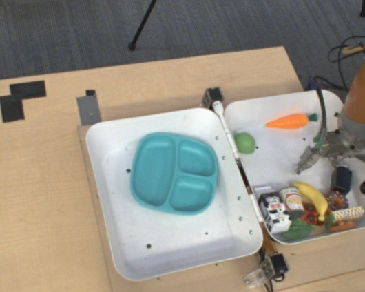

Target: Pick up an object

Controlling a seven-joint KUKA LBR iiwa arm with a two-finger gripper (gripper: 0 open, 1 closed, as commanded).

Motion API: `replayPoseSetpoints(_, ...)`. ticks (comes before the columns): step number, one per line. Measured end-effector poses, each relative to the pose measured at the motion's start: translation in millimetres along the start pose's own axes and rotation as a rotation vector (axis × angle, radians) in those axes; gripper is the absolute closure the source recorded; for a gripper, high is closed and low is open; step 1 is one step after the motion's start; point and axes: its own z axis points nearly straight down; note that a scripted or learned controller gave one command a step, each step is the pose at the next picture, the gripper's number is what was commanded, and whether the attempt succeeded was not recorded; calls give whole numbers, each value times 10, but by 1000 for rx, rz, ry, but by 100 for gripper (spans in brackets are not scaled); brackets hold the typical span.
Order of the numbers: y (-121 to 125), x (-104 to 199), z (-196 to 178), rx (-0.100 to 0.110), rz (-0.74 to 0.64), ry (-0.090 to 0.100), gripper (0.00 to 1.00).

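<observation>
Yellow banana (314, 197) heaped at right bin (260, 110) corner; hand (310, 156) positioned above, spread, nothing pinched, descent presumably intended.

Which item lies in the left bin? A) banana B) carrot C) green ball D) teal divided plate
D: the teal divided plate lies in the left bin, while the carrot, banana and green ball are all in the right bin.
</observation>
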Motion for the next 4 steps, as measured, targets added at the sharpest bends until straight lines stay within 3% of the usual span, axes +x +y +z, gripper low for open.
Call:
replayPoseSetpoints(1,-600,672,-18,-8,-1,-1,0)
replayPoseSetpoints(2,-596,780,-18,-11,1,-6,0)
replayPoseSetpoints(3,-573,799,-130,-15,-1,-3,100)
replayPoseSetpoints(4,-620,1337,-1230,3,-3,4,100)
